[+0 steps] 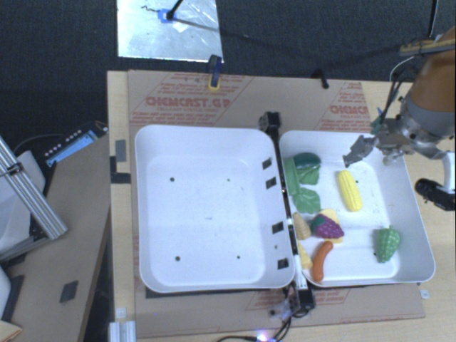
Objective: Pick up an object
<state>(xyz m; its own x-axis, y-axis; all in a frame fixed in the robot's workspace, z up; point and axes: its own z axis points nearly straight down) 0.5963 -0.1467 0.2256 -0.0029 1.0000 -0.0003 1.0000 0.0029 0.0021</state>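
Note:
My gripper [370,157] hangs over the back of the right bin [420,219], above and just right of a yellow corn cob [349,190]. Its two fingers stand apart, open, with nothing between them. In the right bin also lie a dark green vegetable [306,164], a light green leafy piece [307,200], a purple grape bunch [328,227] on a yellow piece, a small tan cob [301,226], an orange-red sausage [320,260] and a green knobbly piece [387,243].
The left bin [206,209] lies beside the right one, with black clips [274,184] along the shared wall. A foil sheet [169,20] lies at the back, beyond the cardboard base. Metal rails [28,198] stand at the far left.

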